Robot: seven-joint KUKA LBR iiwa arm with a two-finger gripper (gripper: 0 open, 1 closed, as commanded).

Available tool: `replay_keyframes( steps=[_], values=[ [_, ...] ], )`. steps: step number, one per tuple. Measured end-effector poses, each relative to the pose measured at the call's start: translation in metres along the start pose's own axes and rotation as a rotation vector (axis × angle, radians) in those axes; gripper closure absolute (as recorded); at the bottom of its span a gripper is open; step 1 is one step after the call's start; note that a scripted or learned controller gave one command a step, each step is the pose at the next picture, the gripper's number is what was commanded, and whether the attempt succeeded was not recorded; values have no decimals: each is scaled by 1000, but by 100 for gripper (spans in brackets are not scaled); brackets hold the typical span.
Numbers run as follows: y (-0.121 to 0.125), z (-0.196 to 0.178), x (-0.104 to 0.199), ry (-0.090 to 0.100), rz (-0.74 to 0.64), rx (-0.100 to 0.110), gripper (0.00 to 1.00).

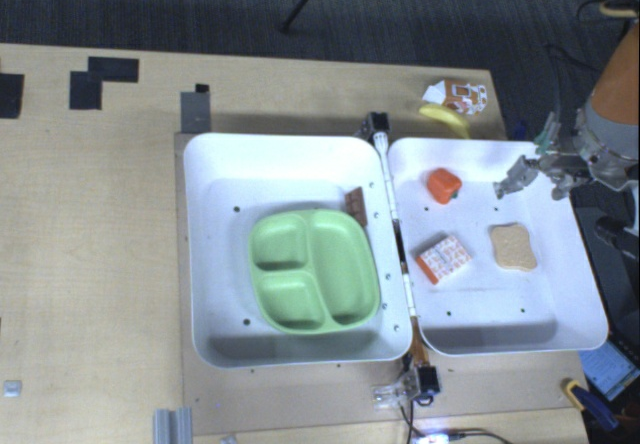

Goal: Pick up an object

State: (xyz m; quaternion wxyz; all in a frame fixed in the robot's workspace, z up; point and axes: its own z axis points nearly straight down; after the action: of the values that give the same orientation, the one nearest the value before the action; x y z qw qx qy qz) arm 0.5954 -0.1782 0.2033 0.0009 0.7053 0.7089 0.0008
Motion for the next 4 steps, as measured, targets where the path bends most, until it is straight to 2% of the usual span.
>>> replay_keyframes(
  steps=[1, 2, 3, 4],
  values=[
    [-90, 108, 9, 1, 3, 4, 0],
    [-88, 96, 9, 0, 1, -3, 100],
    [-6, 18, 101, 2, 0, -2, 100],
    [-7, 19, 100, 0, 0, 0, 0]
  ],
)
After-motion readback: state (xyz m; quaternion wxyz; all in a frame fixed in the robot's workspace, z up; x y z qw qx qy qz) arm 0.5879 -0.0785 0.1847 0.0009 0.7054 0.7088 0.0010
